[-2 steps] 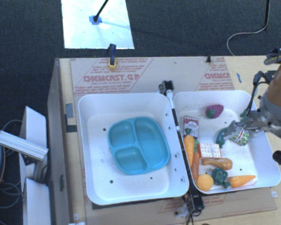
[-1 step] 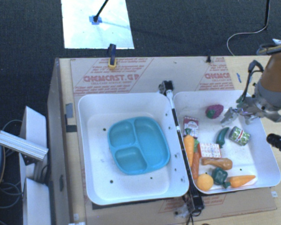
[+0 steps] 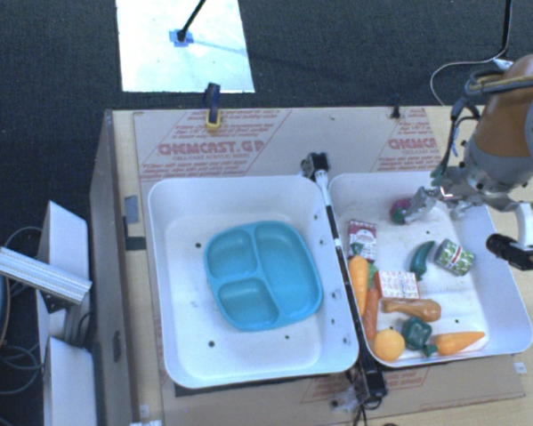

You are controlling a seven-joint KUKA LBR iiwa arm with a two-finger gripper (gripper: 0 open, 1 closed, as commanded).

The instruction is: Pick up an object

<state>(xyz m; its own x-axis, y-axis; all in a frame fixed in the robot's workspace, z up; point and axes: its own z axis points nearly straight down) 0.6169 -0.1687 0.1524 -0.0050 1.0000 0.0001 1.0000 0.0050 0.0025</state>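
The hand (image 3: 419, 205) hangs low over the back of the right bin (image 3: 508, 315), with its metal fingers reaching toward a small dark red and green thing, perhaps a toy beet or radish (image 3: 398, 212), that lies just beside the fingertips. Whether the fingers stand apart or together I cannot tell, and nothing shows between them, so I would not count anything as held. That small round thing is the likeliest target: it sits at the back of the right bin, behind the little red and white carton (image 3: 362, 239) and well apart from the pile of toys nearer the front. It looks like hollow plastic play food, so I judge it light, stiff and smooth, apt to roll or squirt out of a pinch; the surest hold would be across its widest part, fingers straddling it and coming straight down. In front of the carton lie two carrots (image 3: 360, 276) along the bin's left wall, a checked box (image 3: 399, 285), a drumstick (image 3: 414, 309), an orange (image 3: 389, 345), a third carrot (image 3: 457, 340) and a dark green piece (image 3: 416, 332); these crowd one another and would be harder to take cleanly. A green pepper-like piece (image 3: 421, 258) and a small tin (image 3: 453, 257) lie to the right of the carton, each with some room around it. The left bin (image 3: 175, 257) bears a blue divided plate (image 3: 262, 275).
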